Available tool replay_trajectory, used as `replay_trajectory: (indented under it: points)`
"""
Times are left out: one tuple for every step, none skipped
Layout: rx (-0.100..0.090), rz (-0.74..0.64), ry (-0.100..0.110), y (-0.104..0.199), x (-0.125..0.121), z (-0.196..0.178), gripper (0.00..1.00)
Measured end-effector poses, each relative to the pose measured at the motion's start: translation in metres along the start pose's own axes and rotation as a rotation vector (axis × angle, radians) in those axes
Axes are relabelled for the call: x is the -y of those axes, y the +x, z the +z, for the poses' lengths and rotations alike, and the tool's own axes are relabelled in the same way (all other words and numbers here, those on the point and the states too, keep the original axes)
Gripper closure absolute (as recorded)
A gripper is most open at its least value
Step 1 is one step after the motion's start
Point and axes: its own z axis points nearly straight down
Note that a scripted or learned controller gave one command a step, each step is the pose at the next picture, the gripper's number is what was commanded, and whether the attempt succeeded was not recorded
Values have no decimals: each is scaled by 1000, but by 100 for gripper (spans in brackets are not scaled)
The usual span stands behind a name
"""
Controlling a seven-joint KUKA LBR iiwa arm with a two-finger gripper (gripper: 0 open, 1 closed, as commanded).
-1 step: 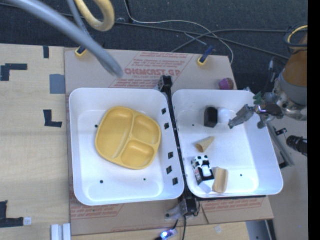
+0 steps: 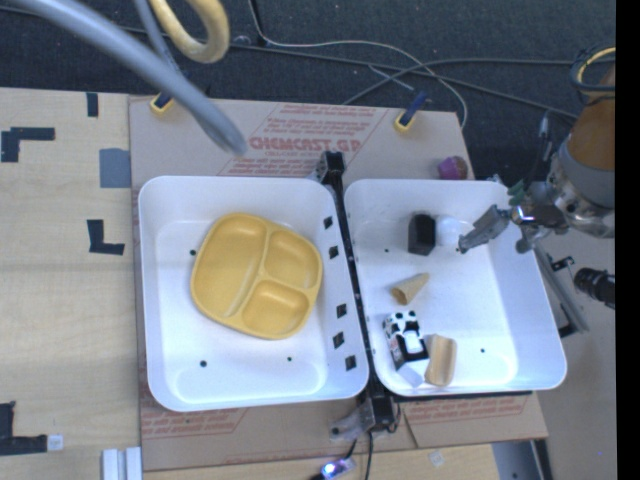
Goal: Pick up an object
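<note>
The right bin (image 2: 500, 313) holds several small things. A black block (image 2: 421, 233) lies at its back, with a small white rounded piece (image 2: 450, 231) touching its right side. Nearer the middle is a tan cone (image 2: 409, 288). At the front lie a black-and-white toy (image 2: 403, 336) and a tan cylinder (image 2: 440, 360). My gripper (image 2: 502, 234) hangs over the bin's back right part, open, with nothing between its fingers. Its left finger (image 2: 480, 230) slants down toward the white piece and ends just short of it.
The left bin (image 2: 170, 268) holds a yellow divided plate (image 2: 257, 274). A black divider (image 2: 345, 268) separates the bins. A purple object (image 2: 452, 167) sits outside the right bin's back edge. Grey hoses and a yellow loop (image 2: 185, 8) cross the upper left.
</note>
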Motion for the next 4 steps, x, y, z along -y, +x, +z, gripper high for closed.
replay_trajectory:
  points:
    - [-2, 1, 6, 2, 0, 65, 0]
    - [-2, 2, 6, -4, 9, 123, 0]
    - [1, 0, 0, -4, 9, 176, 0]
    - [3, 0, -3, -5, 8, 163, 100]
